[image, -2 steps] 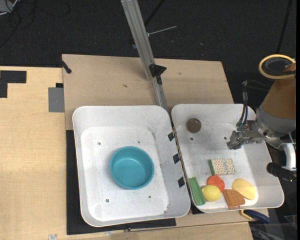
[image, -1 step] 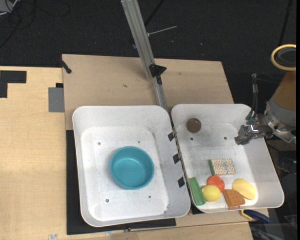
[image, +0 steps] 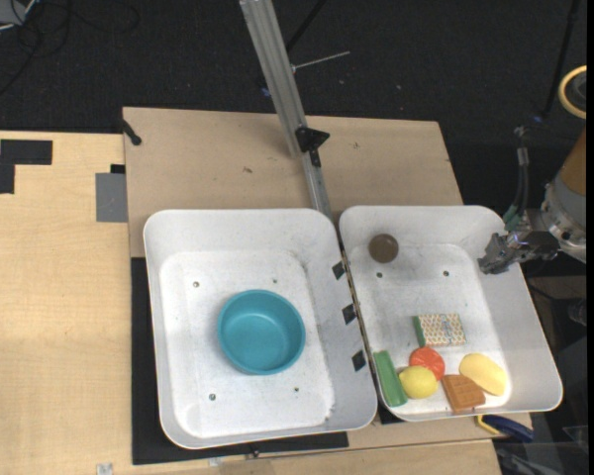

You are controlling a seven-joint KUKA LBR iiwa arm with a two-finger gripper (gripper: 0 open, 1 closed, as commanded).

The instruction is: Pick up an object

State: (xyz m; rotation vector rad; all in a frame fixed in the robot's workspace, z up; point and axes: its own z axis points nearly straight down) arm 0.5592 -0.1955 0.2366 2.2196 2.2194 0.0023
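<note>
1. Two shallow white bins sit side by side on the bench; I take the right bin [image: 475, 228] as my landmark for everything else.
2. The gripper [image: 499, 253] hangs at the right bin's upper right edge, just over the rim, dark and small from here. Whether it is apart or together, I cannot tell, and nothing shows between its tips.
3. The arm [image: 572, 191] comes in from beyond the right bin's right side, its grey and orange body partly cut off.
4. Inside the right bin, a brown ball [image: 383, 247] lies near the upper left corner, well apart from the gripper.
5. A small patterned block [image: 442, 329] rests around the middle of the right bin's lower half.
6. Along the right bin's lower edge a cluster lies close together: a green stick [image: 388, 377] at the left wall, a yellow ball [image: 418, 382] beside it, a red ball [image: 428, 360] touching that one from above, an orange-brown block [image: 463, 393], and a yellow lemon-like piece [image: 483, 372] nearest the right wall.
7. Left of the right bin, the left bin [image: 178, 236] holds a teal bowl [image: 262, 331], upright, near its centre.
8. A slanted metal rail [image: 281, 77] rises beyond the right bin's upper left corner.
</note>
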